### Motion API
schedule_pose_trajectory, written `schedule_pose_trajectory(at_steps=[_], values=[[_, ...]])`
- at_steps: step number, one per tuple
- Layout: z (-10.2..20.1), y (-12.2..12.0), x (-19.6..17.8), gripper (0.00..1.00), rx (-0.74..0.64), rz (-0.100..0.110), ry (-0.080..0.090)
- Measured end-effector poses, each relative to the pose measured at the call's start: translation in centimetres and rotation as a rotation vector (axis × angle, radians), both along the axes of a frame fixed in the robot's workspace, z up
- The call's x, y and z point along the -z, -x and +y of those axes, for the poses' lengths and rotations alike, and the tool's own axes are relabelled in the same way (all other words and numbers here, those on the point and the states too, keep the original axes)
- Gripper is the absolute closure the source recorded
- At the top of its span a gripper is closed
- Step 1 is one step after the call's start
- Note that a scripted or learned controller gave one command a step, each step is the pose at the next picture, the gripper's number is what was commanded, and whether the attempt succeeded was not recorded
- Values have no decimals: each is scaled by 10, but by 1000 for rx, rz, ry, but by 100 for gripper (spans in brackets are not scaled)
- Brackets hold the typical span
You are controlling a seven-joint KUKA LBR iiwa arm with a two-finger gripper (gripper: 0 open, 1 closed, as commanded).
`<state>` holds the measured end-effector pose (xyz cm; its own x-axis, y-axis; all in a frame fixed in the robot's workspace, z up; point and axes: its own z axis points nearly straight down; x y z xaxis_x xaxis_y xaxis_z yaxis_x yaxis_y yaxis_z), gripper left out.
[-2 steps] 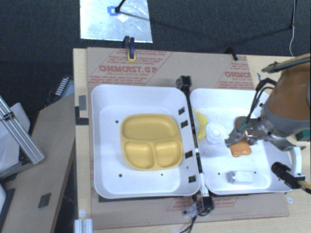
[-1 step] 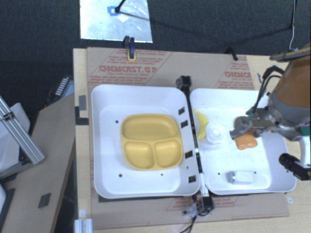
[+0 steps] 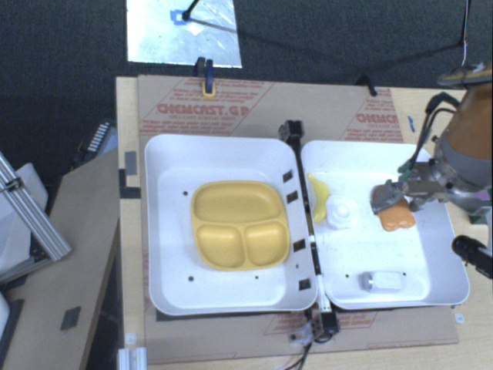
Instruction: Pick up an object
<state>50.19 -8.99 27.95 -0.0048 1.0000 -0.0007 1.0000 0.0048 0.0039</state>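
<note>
step: reaching for orange object (image 3: 397, 219) in right bin (image 3: 431, 284), near its right wall | gripper (image 3: 387, 197) just above it (jaw state unclear) | next: descend, close, lift

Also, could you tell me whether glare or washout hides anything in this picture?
In the camera view, the white object and the pale object nearly wash out against the bright right bin; the reflective sheet above the bench glares; the gripper looks soft.
</note>
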Motion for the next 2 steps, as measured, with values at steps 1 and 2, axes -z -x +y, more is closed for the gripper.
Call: schedule_pose_trajectory(at_steps=[1, 2], values=[[49, 12, 9, 100, -1, 2, 0], [101, 3, 26, 100, -2, 3, -1]])
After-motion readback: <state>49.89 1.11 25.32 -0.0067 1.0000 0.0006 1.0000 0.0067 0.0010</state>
